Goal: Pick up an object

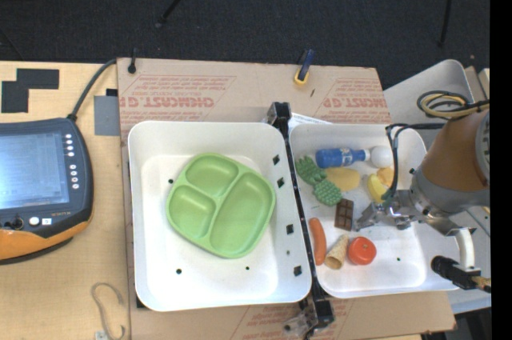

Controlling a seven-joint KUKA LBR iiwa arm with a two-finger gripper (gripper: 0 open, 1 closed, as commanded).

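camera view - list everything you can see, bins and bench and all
bins: 2, white, side by side on the bench
plate: 1, green, divided, in the left bin
bottle: 1, blue with white cap, right bin, far side
green toy: 1, green, right bin, by the divider
yellow pieces: 2, yellow, right bin, under the bottle and beside the gripper
chocolate: 1, brown, right bin, middle
carrot: 1, orange, right bin, near left
cone: 1, tan, beside the carrot
tomato: 1, red, beside the cone
pendant: 1, grey and orange, bench, far left
clamp: 1, blue and yellow, far edge
gripper: 1, grey, over the right bin
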